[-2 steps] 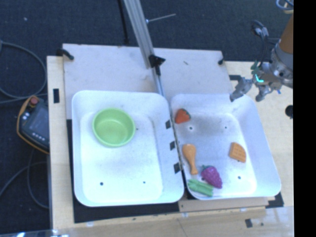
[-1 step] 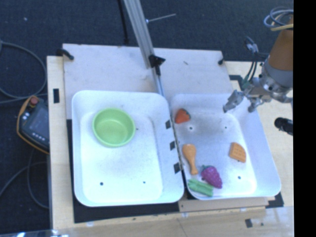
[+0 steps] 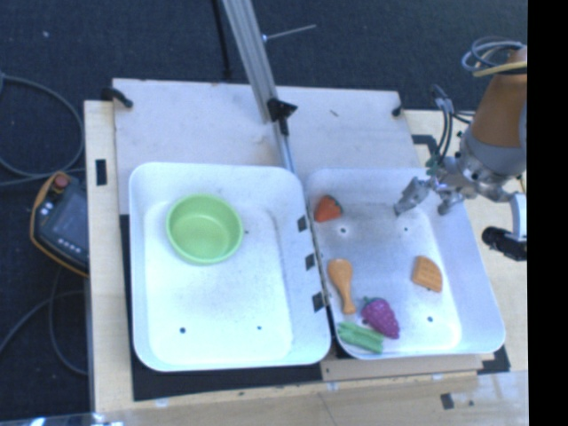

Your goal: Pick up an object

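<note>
2 white bins side by side on the bench. Left bin (image 3: 160,327) has 1 green bowl (image 3: 205,228), upright, in its upper-left area. Right bin (image 3: 461,264) has 5 small items: red-orange strawberry-like piece (image 3: 327,209) at upper-left corner near the divider; tan drumstick-shaped piece (image 3: 342,283) along the left wall; purple grape bunch (image 3: 380,316) just right of the drumstick's lower end; green vegetable (image 3: 360,336) at the lower-left rim, touching or nearly touching the grapes; orange wedge (image 3: 427,274) toward the right side, apart from the rest. Arm enters from the right, orange band above the wrist. Gripper (image 3: 429,195) sits over the upper part of the right bin, fingers spread apart, nothing between them. It is above and well apart from the orange wedge, not touching any item. Grey pole (image 3: 251,47) runs diagonally from the top down to the bins' junction.
</note>
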`<state>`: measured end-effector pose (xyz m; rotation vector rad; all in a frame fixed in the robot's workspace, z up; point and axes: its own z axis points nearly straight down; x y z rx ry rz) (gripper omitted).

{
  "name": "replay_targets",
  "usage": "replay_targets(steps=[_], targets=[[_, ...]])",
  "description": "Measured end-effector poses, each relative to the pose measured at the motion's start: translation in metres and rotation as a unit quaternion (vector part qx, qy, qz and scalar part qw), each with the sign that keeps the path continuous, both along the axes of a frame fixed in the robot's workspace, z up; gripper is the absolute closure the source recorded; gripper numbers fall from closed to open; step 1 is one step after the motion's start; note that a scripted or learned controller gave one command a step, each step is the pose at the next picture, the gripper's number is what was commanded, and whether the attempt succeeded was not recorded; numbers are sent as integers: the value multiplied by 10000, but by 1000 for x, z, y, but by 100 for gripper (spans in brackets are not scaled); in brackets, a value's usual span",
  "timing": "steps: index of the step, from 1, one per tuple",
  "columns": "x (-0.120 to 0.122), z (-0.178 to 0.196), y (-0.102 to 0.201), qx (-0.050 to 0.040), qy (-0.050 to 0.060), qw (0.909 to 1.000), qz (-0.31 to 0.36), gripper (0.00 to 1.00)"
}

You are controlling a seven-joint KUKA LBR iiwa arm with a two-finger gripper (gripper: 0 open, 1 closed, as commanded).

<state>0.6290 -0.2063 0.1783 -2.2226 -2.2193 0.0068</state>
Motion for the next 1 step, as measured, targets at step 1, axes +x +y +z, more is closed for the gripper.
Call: replay_targets(steps=[1], targets=[[-2, -61, -7, 2, 6, 10000, -1, 0]])
